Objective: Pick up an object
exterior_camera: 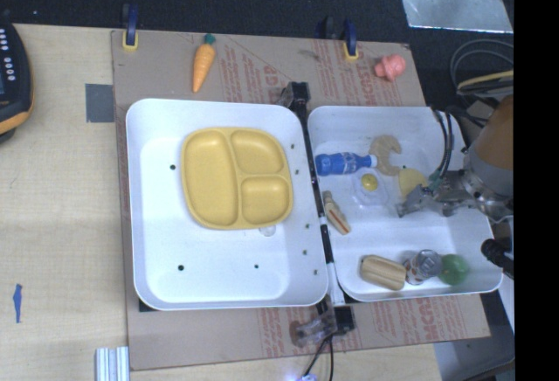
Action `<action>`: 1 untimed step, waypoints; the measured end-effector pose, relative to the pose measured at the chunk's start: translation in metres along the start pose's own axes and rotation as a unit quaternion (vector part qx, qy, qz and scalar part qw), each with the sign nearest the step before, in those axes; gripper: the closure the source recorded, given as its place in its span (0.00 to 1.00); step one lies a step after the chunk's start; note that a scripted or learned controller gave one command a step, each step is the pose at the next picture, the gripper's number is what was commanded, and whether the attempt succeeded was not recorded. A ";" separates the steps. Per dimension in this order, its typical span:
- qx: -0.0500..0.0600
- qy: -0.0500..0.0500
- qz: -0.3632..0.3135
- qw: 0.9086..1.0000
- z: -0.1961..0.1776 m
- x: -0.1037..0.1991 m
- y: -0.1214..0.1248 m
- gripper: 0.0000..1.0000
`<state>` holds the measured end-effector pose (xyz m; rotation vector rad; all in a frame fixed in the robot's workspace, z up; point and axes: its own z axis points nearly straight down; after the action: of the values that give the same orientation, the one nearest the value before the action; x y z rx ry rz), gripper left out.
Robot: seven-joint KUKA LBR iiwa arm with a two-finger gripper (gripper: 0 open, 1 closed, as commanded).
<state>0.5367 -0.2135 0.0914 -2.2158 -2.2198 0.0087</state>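
**Two bins, one arm, a scatter of small toys**

Camera view: two shallow white bins sit side by side on a brown cardboard sheet laid over a pale wooden bench. The left bin point(148, 196) holds one yellow plate point(236, 176), smooth plastic with three compartments. The right bin point(349, 121) holds the graspable things: one blue bottle point(343, 163) lying on its side, one tan wrench-shaped piece point(386, 151), one small clear item with a yellow centre point(369, 183), one yellow lump point(410, 180), one hot-dog toy point(335, 213) against the left wall, one wooden cylinder point(383, 272), one shiny metallic object point(425, 264) and one green ball point(453, 268) along the near wall.

The gripper point(417, 201) reaches in from the right, low over the right bin, just beside the yellow lump; whether it is released or clenched cannot be told.

Outside the bins, one orange carrot toy point(203, 64) and one pink toy point(390, 66) lie on the cardboard. Clamps pin its far edge. Dark floor lies beyond.
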 end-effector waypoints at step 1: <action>-0.007 0.000 -0.004 1.000 -0.020 0.040 0.080 0.00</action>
<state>0.6169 -0.1729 0.1110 -2.2127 -2.2357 -0.0065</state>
